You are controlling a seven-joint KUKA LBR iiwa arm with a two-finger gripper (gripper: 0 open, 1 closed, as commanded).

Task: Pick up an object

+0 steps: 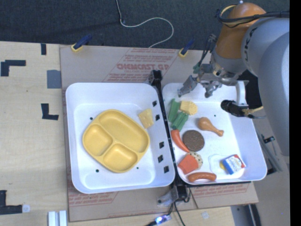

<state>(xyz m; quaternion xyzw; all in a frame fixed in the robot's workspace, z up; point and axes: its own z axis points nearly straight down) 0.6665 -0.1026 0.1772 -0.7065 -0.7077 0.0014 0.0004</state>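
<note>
A light wooden bench top point(28, 140) carries black angular markings point(11, 67). A brown cardboard sheet point(136, 67) lies on it, held by blue-and-yellow clamps point(81, 43). Dark carpet point(56, 8) lies beyond, crossed by a thin white cable point(141, 22).

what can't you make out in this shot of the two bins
- Two-finger pincer of the grey arm, camera view: too small and blurred against the right white bin to tell its state.
- Small blue and white carton: its print is too small to read.
- Orange block with a speckled piece beside it: overlapping, so their shapes are unclear.
- Grey arm: cut off by the right edge.
</note>
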